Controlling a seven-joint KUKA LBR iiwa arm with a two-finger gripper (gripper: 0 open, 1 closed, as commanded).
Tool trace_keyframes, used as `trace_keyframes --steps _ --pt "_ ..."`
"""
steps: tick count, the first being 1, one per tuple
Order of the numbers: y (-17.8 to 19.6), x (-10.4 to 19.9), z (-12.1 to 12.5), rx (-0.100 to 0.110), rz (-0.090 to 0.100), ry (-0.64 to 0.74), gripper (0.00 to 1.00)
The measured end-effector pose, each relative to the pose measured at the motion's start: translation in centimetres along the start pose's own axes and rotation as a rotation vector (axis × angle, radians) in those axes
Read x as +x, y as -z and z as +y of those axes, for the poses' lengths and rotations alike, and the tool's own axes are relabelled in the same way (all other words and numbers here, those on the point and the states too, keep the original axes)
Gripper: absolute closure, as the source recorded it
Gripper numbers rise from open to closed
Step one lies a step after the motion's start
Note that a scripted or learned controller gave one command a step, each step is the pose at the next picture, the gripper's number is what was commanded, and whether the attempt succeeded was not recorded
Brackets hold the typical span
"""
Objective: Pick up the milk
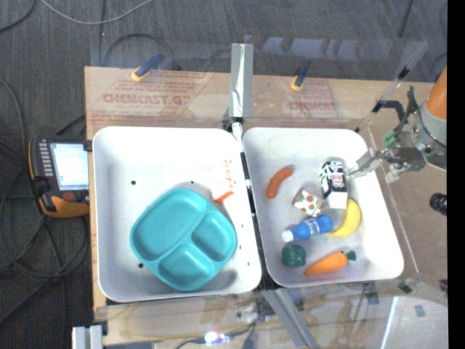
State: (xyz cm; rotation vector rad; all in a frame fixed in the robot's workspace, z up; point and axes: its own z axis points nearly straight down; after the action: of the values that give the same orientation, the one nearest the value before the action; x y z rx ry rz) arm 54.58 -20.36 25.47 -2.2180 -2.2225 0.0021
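Carrot point(328, 263) at front — milk point(333, 175) just left of tool point(361, 166).

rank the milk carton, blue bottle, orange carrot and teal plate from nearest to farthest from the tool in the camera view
From the tool:
1. Milk carton, right beside it in the right bin.
2. Blue bottle, lower in the same bin.
3. Orange carrot, near that bin's front edge.
4. Teal plate, across in the left bin.

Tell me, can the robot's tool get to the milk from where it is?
Probably yes. The tool hangs at the right bin's edge beside the milk, nothing between them. The banana sits close below, which might crowd it.
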Motion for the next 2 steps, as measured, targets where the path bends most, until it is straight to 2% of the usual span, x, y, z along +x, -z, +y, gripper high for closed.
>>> trace_keyframes --steps 1,2 --pt "-10.3 -2.0 4.2 0.002 -0.002 0.018 0.0" --pt "-15.8 -1.1 6.0 -0.007 0.008 0.053 0.0"
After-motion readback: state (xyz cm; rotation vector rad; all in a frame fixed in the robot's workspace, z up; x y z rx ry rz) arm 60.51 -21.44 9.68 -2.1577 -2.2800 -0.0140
